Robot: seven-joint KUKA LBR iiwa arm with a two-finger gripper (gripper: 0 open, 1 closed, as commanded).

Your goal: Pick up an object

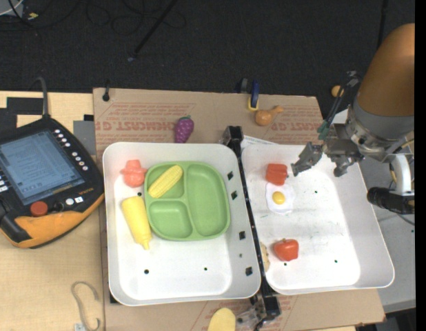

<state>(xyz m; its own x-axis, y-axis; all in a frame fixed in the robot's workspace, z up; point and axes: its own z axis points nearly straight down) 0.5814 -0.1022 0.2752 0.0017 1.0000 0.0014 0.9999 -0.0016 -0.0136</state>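
Observation:
My gripper (322, 163) hangs open over the far part of the right bin (368, 254), its dark fingers spread with nothing between them. To its left in that bin lie a red block (276, 174) and, just below, a fried egg toy (279, 199). A red pepper toy (287, 249) lies near the bin's front. In the left bin (171, 281) a green divided plate (192, 205) carries a corn cob (164, 181). A yellow bottle (136, 219) and a pink toy (132, 173) lie beside the plate.
A tablet pendant (37, 178) rests on the bench at left. Behind the bins on the cardboard lie a purple grape toy (184, 128) and a small orange duck-like toy (267, 115). A yellow object (222, 319) sits at the front edge.

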